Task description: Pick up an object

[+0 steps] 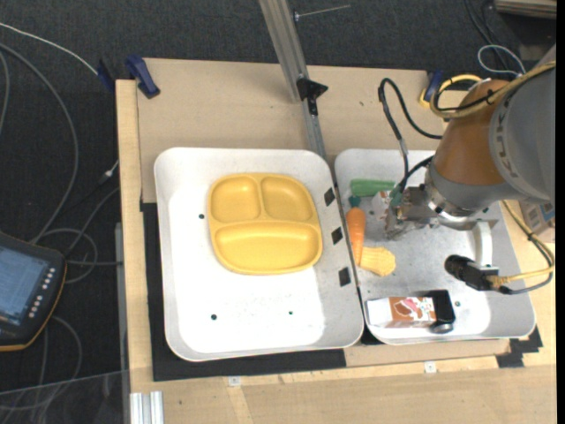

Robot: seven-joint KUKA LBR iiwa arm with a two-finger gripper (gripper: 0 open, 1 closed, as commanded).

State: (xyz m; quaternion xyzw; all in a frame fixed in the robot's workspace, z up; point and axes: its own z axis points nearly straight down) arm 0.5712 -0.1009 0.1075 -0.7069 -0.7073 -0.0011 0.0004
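Note:
In the right bin (494, 325) lie an orange carrot (355, 230), a green piece (371, 187) at the back, a yellow wedge (378, 260) and a small white and red carton (408, 310) with a black item (441, 311) at its right end. My gripper (394, 214) hangs low over the back left of this bin. It is just right of the carrot and just below the green piece. The grey and orange arm (481, 153) covers the bin's back right.
The left bin (185, 263) holds a yellow divided plate (263, 223). A metal pole (287, 38) rises from between the bins at the back. A black cable (399, 135) loops above the right bin. A tablet (25, 285) lies off the bench at left.

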